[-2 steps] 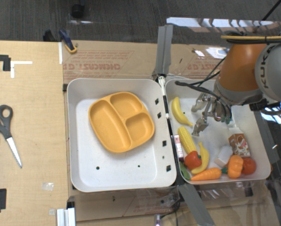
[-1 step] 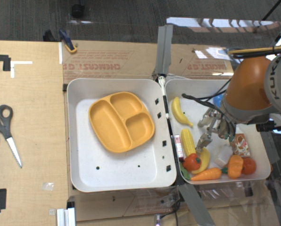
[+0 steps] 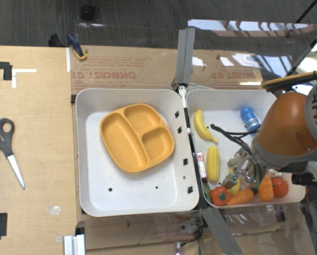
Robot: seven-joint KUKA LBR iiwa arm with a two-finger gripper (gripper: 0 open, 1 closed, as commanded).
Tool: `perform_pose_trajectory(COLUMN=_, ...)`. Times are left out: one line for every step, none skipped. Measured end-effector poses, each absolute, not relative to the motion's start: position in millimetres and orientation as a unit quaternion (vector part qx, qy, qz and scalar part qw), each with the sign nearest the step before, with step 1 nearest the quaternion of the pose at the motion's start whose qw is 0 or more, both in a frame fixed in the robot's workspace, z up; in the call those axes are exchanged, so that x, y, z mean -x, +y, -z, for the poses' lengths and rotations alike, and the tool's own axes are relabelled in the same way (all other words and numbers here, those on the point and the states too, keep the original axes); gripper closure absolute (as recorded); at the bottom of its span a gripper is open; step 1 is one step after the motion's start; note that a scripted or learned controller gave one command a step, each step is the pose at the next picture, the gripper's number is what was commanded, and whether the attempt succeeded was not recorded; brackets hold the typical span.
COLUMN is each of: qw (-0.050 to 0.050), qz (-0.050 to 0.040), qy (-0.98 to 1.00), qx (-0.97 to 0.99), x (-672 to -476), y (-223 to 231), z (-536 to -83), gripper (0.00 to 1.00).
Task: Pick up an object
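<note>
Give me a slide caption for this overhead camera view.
Gripper low among toy produce in the right bin; divided yellow plate in the left.

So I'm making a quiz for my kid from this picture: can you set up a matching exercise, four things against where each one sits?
Things:
1. plate
2. banana
3. scissors
4. gripper

Places:
A. on the wooden bench, left of both bins
B. left bin
C. low in the right bin, above the toy vegetables
D. right bin, near its left wall

Pairs: 1-B, 2-D, 3-A, 4-C
</note>
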State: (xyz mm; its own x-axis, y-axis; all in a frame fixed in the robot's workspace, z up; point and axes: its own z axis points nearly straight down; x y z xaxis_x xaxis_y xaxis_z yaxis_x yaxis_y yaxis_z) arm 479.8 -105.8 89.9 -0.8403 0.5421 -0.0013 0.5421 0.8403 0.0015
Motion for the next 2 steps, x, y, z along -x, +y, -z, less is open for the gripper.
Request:
perform_pose_trajectory(qw=-0.001, qz=-0.0007, qy=0.96, qx=-0.281, x=-481.0, y=-106, z=-96, gripper=1.0)
perform_pose_trajectory(qw=-0.003, qz=-0.0009, qy=0.887, qx=-0.462, x=-482.3, y=-169, z=-89, gripper=1.0)
